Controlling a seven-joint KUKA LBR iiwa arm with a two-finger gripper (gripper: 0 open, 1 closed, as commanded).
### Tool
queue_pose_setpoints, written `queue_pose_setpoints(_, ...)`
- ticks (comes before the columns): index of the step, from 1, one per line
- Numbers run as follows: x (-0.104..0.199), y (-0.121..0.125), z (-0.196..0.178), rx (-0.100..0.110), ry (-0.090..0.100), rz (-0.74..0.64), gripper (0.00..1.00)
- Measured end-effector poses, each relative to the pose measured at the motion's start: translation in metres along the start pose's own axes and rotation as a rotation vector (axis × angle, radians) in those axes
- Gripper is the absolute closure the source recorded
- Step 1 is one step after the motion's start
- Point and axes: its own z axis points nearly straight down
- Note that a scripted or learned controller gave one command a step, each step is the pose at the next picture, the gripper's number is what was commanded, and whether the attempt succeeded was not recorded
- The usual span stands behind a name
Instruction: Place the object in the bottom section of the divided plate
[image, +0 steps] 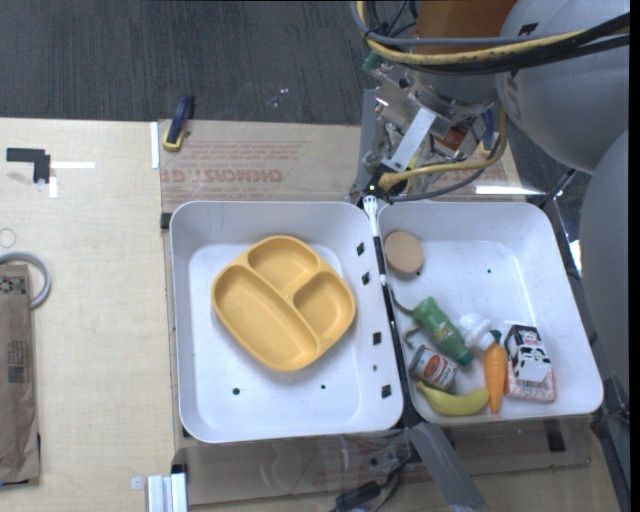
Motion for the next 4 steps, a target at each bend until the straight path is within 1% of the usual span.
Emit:
queue_pose_setpoints(1,-0.005,-0.004,-0.01,0.0,-0.001,0.186,1.0)
queue_pose_setpoints(2,-0.012,0.005,-0.023,0.0,-0.001,0.279,1.0)
queue_pose_setpoints(3,-0.035,0.039,0.001,0.003,-0.001,0.405,1.0)
queue_pose_setpoints(4,-0.054,0.035,-0.022,0.0,0.001,0.529,1.0)
